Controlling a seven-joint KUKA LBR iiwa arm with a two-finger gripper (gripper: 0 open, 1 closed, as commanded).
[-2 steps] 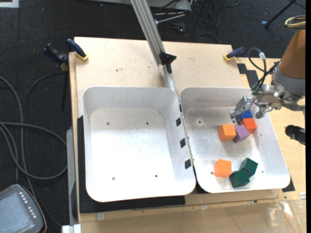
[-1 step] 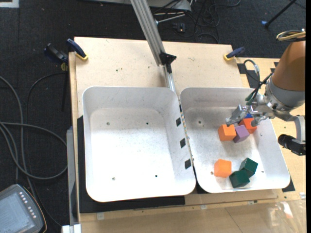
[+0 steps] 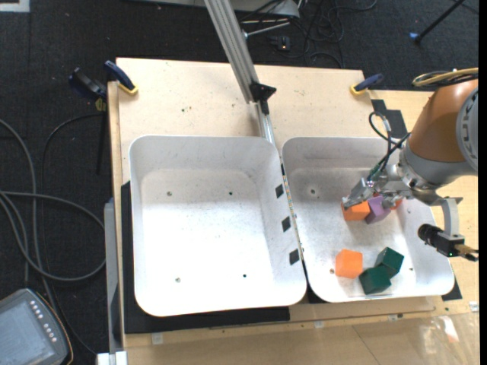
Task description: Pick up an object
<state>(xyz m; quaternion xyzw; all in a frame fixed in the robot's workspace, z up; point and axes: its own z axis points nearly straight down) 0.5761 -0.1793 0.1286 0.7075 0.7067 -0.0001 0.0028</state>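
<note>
- Claw (image 3: 368, 204) sat low in the right white plastic bin (image 3: 319, 158), pinching a small orange block (image 3: 354, 212) beside a purple block (image 3: 378, 208).
- Lifting was left.

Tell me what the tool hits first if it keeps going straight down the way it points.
Probably the orange block and purple block right at the tool, which look touching it already; depth is unclear. Past them lies the right bin floor.

Pale wooden bench (image 3: 198, 97) bearing two shallow white bins, left (image 3: 152, 158) and right (image 3: 319, 154), side by side.
</note>
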